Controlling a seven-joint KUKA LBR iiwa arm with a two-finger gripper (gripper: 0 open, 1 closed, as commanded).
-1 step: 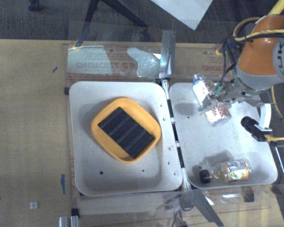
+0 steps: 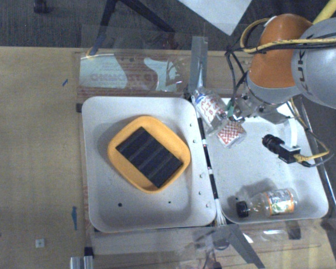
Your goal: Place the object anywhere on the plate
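A yellow plate (image 2: 148, 160) lies in the left bin (image 2: 101, 116), and a dark ribbed rectangular slab (image 2: 149, 157) rests flat on it. My gripper (image 2: 236, 114) is low over the back left of the right bin (image 2: 313, 200), under the orange wrist band. Just below and touching it is a small red-and-white checkered packet (image 2: 231, 133). Beside that, a crinkled clear wrapper with red print (image 2: 209, 109) lies against the bin's left wall. The wrist hides whether the packet is held.
A clear plastic bottle (image 2: 267, 202) with a black cap and a green-orange label lies on its side at the front of the right bin. A black connector on a yellow cable (image 2: 279, 147) hangs over the middle of that bin.
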